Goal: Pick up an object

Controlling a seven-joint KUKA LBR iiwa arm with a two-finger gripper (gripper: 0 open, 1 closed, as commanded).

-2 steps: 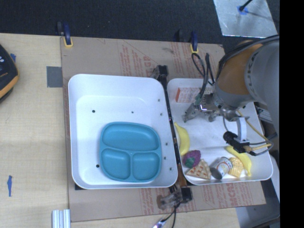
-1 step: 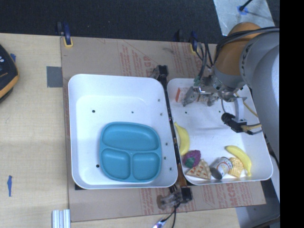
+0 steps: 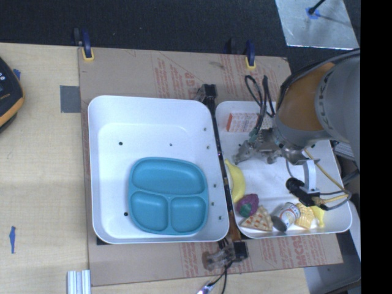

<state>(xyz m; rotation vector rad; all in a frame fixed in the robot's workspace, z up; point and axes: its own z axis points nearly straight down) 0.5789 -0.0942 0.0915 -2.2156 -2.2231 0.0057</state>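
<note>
My gripper (image 3: 262,150) hangs over the upper middle of the right bin (image 3: 343,225), below the grey arm with its orange band (image 3: 301,106). Toy objects lie along the bin's left and front sides. A yellow banana (image 3: 236,177) rests against the left wall, just below and left of the gripper. In front of it sit a purple and green fruit (image 3: 248,204) and a pizza slice (image 3: 257,220). A small can (image 3: 285,215) and a yellow object (image 3: 311,217) lie at the front right. I see nothing held at the gripper.
The left bin (image 3: 104,133) holds a blue divided plate (image 3: 167,195). A red and white packet (image 3: 240,122) lies at the right bin's back left. Cables (image 3: 260,97) loop off the wrist. A yellow and black device (image 3: 9,97) sits at the far left.
</note>
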